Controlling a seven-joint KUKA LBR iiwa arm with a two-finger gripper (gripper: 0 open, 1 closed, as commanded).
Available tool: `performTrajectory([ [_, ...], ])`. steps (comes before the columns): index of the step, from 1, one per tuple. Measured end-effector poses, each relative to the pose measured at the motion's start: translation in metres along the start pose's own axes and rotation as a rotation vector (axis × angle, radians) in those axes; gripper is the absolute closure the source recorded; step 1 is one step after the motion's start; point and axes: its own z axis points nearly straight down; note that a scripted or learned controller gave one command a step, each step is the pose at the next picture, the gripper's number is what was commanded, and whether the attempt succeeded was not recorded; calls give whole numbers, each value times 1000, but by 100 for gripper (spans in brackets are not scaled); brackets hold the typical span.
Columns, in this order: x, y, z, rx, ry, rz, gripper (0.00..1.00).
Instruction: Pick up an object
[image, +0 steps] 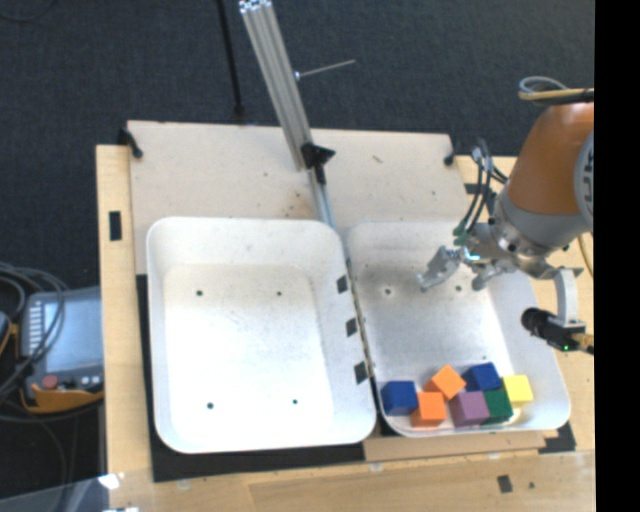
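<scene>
Seven little blocks sit bunched along the near edge of your right bin (420, 330): a blue one (399, 396), two orange (447, 380) (430, 406), purple (469, 407), green (498, 404), another blue (483, 376) and a yellow (517, 389) at the right end. Your gripper (455, 268) hangs over the far part of that same bin, well apart from the pile, jaws spread and nothing between them. Left bin (250, 330) sits right beside it on the table (250, 160).

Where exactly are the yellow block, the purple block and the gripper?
yellow block (518, 389): camera view, on its top face.
purple block (470, 408): camera view, on its top face.
gripper (457, 270): camera view, midway between its fingertips.
</scene>
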Motion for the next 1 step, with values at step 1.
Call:
performTrajectory([
  [1,0,1,-3,-5,-1,1,0],
])
